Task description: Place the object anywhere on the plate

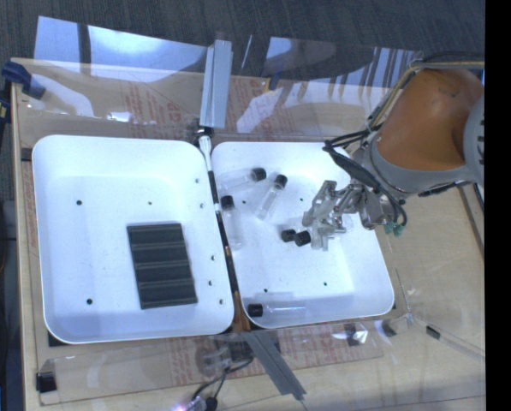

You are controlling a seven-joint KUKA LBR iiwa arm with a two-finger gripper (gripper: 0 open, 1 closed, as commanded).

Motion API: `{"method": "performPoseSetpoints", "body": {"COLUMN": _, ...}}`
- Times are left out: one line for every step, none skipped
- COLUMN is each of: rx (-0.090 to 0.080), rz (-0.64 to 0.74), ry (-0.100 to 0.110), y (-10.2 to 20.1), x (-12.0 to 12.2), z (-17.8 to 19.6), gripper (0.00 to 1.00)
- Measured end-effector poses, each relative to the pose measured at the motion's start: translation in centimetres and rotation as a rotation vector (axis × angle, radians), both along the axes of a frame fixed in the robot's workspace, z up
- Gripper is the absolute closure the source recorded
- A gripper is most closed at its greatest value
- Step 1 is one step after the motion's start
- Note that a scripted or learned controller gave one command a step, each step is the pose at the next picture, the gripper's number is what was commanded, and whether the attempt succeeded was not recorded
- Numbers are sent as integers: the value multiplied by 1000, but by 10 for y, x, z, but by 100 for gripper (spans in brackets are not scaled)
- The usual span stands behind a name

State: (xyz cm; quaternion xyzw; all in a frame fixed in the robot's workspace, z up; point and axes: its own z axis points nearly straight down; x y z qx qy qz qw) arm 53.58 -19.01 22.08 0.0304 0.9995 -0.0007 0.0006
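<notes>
Nearest the camera, along the front wall of the right bin (371,302), one clear vial with a black cap (276,308) lies on its side, well apart from the arm. Across the divider, the left bin (67,229) carries the dark ridged plate (161,265), flat and slightly turned, with nothing resting on it, so the placing is, by my reading, not yet done.

Further back, in the middle of the right bin, the gripper (322,223) hangs low over the white floor, reaching in from the right. Just beside its tip lie two small black-capped vials (296,237), close together; whether either is actually between the gripper's parts cannot be told, and neither can it be told if the gripper stands apart or together, since metal, clear plastic and white floor blur into one another there.

Beyond these, more vials (268,197) are scattered toward the bin's back left, one near the divider. Behind the bins the surface (118,114) shows a sheet of clear film.

As I judge it, the task is at the picking stage: an object must be secured, carried over the divider and set on the plate.
</notes>
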Motion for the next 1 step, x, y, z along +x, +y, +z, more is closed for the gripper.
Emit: {"method": "performPoseSetpoints", "body": {"rx": 2, "rz": 30, "ry": 3, "y": 111, "x": -59, "z": -30, "gripper": 100}}
